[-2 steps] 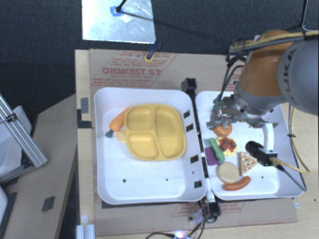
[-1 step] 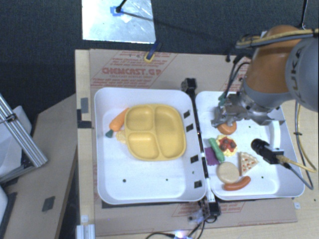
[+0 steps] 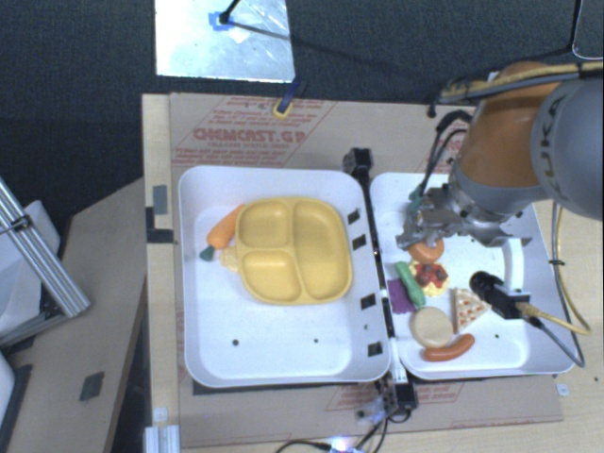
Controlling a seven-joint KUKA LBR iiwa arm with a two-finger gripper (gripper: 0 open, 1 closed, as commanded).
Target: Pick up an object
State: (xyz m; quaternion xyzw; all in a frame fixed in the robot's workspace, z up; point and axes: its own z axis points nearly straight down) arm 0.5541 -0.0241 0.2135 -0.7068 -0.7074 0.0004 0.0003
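While the gripper (image 3: pixel 422 237) hangs low over the right bin (image 3: pixel 533 352), finger state cannot be told. Right bin: one pizza slice (image 3: pixel 464 307), one sausage (image 3: pixel 447 349), one round bun (image 3: pixel 430 327), one green pod (image 3: pixel 409 282). Left bin (image 3: pixel 203 343): one yellow tray (image 3: pixel 291 250), one carrot (image 3: pixel 223 228).

I see the divided plate (image 3: pixel 288 250) in the left bin (image 3: pixel 203 347), carrot (image 3: pixel 224 227) at its left edge; the pizza slice (image 3: pixel 464 308), sausage (image 3: pixel 447 350) and other toy foods lie in the right bin (image 3: pixel 528 352)
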